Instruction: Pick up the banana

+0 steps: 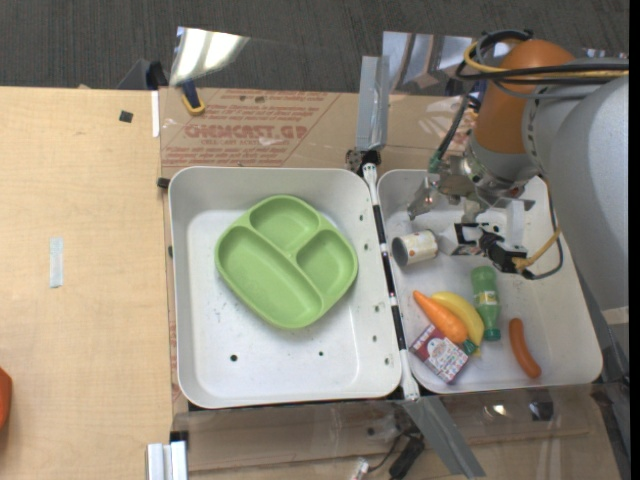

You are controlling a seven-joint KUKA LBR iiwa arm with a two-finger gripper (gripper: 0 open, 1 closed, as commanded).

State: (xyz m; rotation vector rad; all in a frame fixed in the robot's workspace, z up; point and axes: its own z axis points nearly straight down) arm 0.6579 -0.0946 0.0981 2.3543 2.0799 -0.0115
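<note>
The yellow banana (462, 315) lies in the right bin (570, 298), near its front middle. It rests between an orange carrot (438, 316) on its left and a green bottle (485, 299) on its right, touching both. My gripper (462, 208) hangs over the back of the right bin, under the orange wrist band, well behind the banana and apart from it. Cables and the wrist body hide its tips.
A white cup (414, 247) lies on its side just left of the gripper. A red sausage-like piece (524, 348) and a small printed box (440, 357) sit at the bin's front. The left bin (190, 268) holds a green divided plate (287, 260).
</note>
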